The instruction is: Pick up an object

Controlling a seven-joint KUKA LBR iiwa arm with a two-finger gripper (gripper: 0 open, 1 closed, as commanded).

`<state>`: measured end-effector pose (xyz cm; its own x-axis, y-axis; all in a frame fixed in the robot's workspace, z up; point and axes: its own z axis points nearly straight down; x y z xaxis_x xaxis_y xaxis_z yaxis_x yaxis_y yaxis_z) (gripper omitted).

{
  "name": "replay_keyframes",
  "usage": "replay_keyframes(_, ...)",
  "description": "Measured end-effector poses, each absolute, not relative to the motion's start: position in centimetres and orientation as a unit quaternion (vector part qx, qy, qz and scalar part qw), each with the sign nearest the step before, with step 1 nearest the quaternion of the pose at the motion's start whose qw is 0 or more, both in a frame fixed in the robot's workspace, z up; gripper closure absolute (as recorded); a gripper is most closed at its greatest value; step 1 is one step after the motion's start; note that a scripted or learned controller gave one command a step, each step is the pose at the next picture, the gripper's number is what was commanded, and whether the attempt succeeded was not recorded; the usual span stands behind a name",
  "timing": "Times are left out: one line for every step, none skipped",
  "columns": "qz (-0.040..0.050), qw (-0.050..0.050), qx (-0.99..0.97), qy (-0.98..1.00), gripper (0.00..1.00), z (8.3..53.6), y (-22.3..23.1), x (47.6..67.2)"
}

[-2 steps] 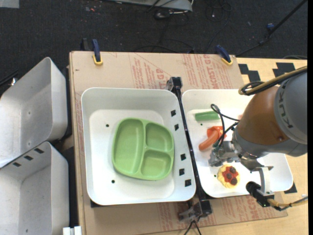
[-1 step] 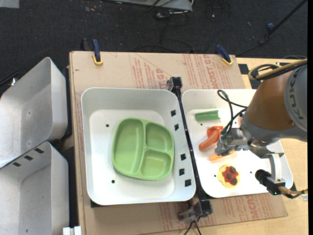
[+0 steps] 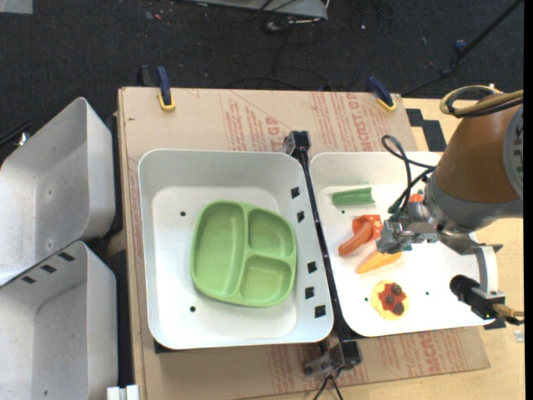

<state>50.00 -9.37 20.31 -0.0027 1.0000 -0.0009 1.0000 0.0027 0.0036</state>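
Arm: we see the grey arm (image 3: 487, 169) with its orange band reaching in from the right, over the right bin (image 3: 441, 319).
Gripper: we find the gripper (image 3: 398, 238) low in the right bin, right above the upper end of the orange carrot-shaped piece (image 3: 379, 262) and just beside the red-orange piece (image 3: 361, 233).
Jaws: we cannot tell whether they stand apart or together — the wrist and cabling cover them from this slant.
Orange piece: long, tapered, plain orange; it lies flat on the bin floor, pointing down-left, with its thick end under the gripper.
Red-orange piece: a darker, bent shape just left of the gripper, on the bin floor.
Green piece (image 3: 352, 196): a short flat green bar near the bin's far wall, apart from the gripper.
Yellow disc (image 3: 390, 299): round, yellow, with dark red spots — it lies near the front wall, below the orange piece.
Left bin (image 3: 158, 223): holds a light green divided plate (image 3: 244, 253) with three compartments, lying flat in the middle.
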Motion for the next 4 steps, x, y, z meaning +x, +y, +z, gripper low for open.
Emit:
replay_keyframes(0.0006,0.000,0.705,0.709,1.00,19.9,-4.9,52.3)
replay_keyframes(0.0013,0.000,0.705,0.709,1.00,21.5,-0.8,54.9)
replay_keyframes(0.0013,0.000,0.705,0.710,1.00,22.5,3.3,56.5)
replay_keyframes(0.0013,0.000,0.705,0.710,1.00,22.1,8.7,58.5)
